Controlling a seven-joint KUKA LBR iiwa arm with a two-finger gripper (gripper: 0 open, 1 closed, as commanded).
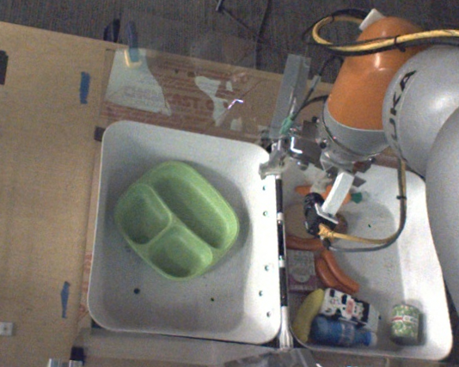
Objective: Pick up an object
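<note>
My gripper (290, 158) hangs below the orange wrist band over the far left corner of the right bin (427, 255), close to the wall between the bins. Beneath and in front of it lie a small orange piece (302, 189), a reddish-brown sausage shape (303, 241) and an orange-red one (341, 277). At the near edge of that bin sit a yellow banana (308, 313), a black-and-white item (344, 305), a blue bottle (342, 332) and a small green can (405, 323). Nothing shows between the gripper's parts from this angle.
The left bin (106, 271) holds a green divided plate (177, 218), tilted toward its far side. A brownish packet (300, 270) lies by the divider in the right bin. The grey arm covers that bin's far right part. Cardboard surrounds both bins.
</note>
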